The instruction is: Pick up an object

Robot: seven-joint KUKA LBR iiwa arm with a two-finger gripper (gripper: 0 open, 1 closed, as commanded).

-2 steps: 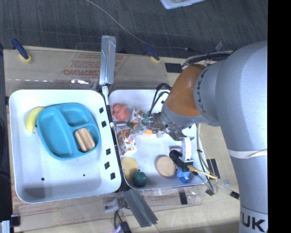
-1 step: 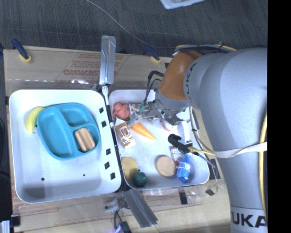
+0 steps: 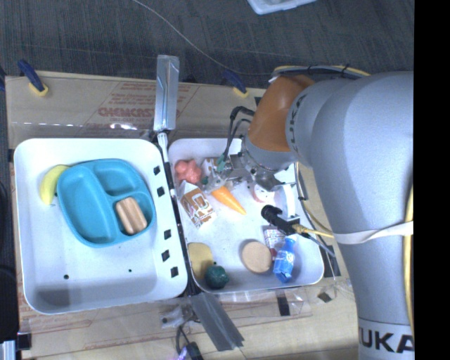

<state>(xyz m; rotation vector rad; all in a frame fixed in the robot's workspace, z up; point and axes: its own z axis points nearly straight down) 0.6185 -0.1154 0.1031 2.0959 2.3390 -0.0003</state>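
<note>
The arm's big grey body covers most of the right bin's right rim and far corner. Gripper sits in the upper middle of the frame, too small and cluttered to make out properly. The banana at left is half tucked behind the blue plate. A white thing gets cut off by the top edge.
</note>
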